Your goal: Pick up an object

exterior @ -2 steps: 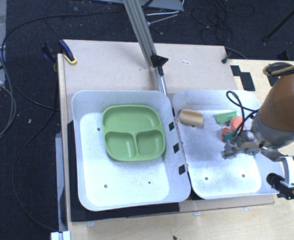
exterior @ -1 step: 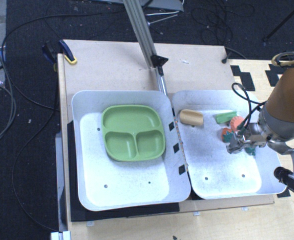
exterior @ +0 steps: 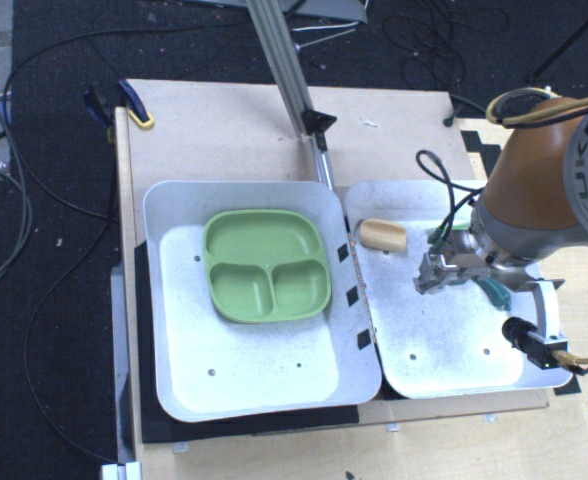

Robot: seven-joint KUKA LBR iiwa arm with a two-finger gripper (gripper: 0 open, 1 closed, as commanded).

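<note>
Camera view: nearest candidate to grab is a tan bread-roll-like object (exterior: 382, 235) lying on its side in the right bin (exterior: 414, 358), up at about 10 o'clock on that bin's floor, close to the divider edge. A teal object (exterior: 494, 292) pokes out from under the wrist at roughly 4 o'clock from the gripper; partly hidden, can't identify it. Gripper (exterior: 432, 275) sits low over the right bin's middle, at about 4 o'clock from the roll and apart from it, with bare floor between them. Claw state: can't tell, too small and cluttered with cables, and I see nothing clamped in it. My read: the arm is positioned for a descent or grasp try near bin centre, not lined up on the roll. Left bin (exterior: 174, 368) holds a green divided plate (exterior: 267, 265), flat, toward 12 o'clock, well clear of the arm. An aluminium rail (exterior: 284, 53) slants in from 12 o'clock, ending near where the bins meet.
</note>
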